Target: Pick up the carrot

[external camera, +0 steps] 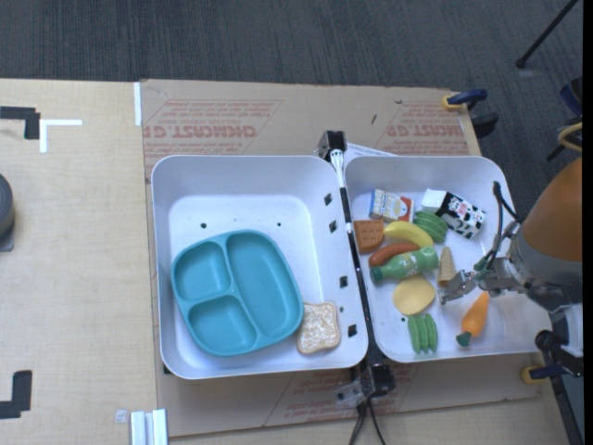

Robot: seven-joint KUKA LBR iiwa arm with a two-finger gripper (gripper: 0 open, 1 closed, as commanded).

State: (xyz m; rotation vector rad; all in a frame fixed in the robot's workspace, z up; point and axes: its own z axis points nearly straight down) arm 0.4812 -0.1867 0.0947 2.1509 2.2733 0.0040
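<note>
Near edge of the right bin (519,346): the carrot (473,318) lies there, gripper (460,288) just above it, grip state I cannot tell. Tan cardboard (213,123) underneath, dark carpet (278,26) beyond.

Orange carrot (474,317), green stem end lowermost, lying tilted in right bin.

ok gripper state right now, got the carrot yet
gripper: cannot be told; it sits just left of the carrot, which lies in the right bin, not gripped.
</note>
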